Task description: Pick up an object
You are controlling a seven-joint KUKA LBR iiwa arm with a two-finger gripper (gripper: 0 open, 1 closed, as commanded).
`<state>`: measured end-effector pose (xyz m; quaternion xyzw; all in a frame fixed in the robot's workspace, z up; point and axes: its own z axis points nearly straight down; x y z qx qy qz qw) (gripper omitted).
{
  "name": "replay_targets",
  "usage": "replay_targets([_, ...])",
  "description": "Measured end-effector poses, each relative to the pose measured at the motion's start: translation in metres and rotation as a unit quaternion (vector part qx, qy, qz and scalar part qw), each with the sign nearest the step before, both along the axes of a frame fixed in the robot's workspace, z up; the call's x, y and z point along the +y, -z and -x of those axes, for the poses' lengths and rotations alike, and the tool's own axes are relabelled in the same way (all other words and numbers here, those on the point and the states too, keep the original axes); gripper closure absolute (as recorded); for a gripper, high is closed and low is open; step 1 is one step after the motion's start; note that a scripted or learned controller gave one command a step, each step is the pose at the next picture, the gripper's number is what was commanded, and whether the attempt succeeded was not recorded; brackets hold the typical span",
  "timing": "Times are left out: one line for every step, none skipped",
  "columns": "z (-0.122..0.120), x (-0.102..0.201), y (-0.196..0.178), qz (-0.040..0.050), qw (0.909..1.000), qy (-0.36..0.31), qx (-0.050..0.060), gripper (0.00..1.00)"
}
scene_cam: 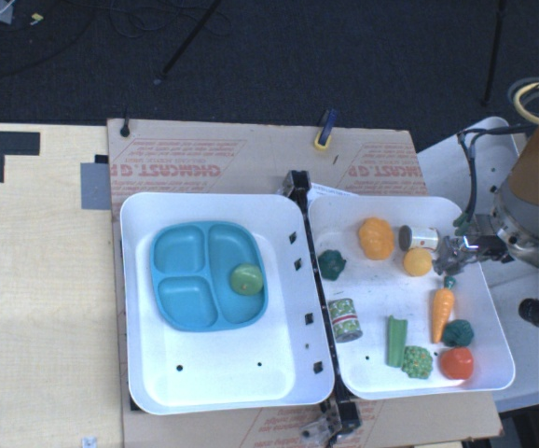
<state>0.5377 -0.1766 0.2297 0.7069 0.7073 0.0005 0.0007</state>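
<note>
The right bin holds several toy foods. Among them are an orange fruit, a yellow lemon, a carrot and a red tomato. There are also a small can, a green stalk, a light green broccoli and two dark green pieces. My gripper hangs low over the bin's right side, just right of the lemon and above the carrot's top. Nothing is visibly held.
The left bin carries a blue divided plate with a green ball in its right compartment. A black divider clip row runs between the bins. A short dark cylinder lies beside the orange fruit.
</note>
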Motion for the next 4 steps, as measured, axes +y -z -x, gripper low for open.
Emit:
replay_targets([0.028,0.048,-0.005,-0.0016,1.0,-0.001,0.003,1.0])
replay_targets([0.038,0.096,-0.01,-0.0018,1.0,-0.002,0.003,1.0])
replay_targets([0.053,0.135,0.002,-0.0011,1.0,-0.001,0.004,1.0])
replay_targets([0.056,0.145,0.013,-0.0007,1.0,-0.001,0.003,1.0])
